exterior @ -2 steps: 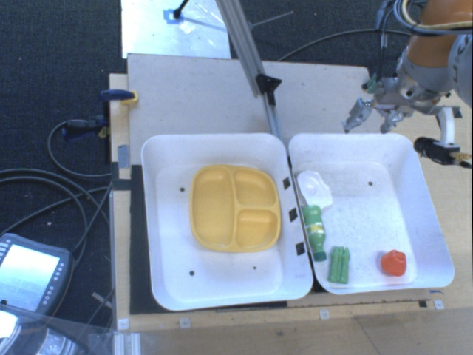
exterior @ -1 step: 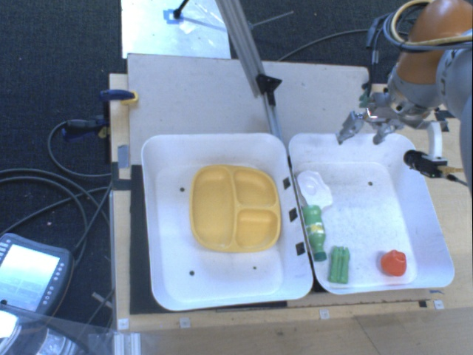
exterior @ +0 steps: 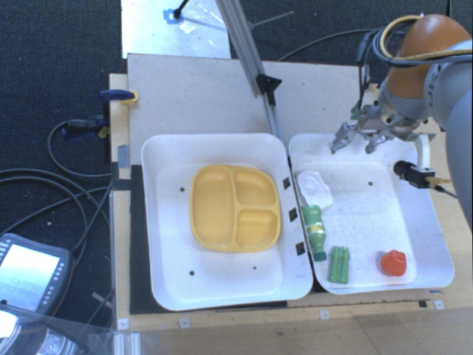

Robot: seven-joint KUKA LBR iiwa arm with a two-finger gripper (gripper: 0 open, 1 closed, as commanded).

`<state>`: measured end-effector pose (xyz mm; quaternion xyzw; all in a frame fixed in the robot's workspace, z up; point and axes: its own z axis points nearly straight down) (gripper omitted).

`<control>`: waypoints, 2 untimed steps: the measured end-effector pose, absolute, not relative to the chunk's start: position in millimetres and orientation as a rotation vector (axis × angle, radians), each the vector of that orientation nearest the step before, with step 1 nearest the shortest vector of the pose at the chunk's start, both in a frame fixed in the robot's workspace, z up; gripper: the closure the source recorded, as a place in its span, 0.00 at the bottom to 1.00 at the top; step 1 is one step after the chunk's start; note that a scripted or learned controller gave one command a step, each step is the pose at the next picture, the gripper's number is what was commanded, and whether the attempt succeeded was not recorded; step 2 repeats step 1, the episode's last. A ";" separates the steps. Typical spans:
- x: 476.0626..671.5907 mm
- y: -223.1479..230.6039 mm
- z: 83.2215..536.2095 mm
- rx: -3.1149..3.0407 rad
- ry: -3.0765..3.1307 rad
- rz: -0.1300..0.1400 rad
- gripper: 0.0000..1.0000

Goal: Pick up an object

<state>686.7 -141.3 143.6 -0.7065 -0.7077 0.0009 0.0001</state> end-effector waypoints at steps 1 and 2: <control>688.6 -141.5 158.1 -2.222 -2.230 -0.004 1.00; 688.6 -141.5 158.1 -2.222 -2.230 -0.004 1.00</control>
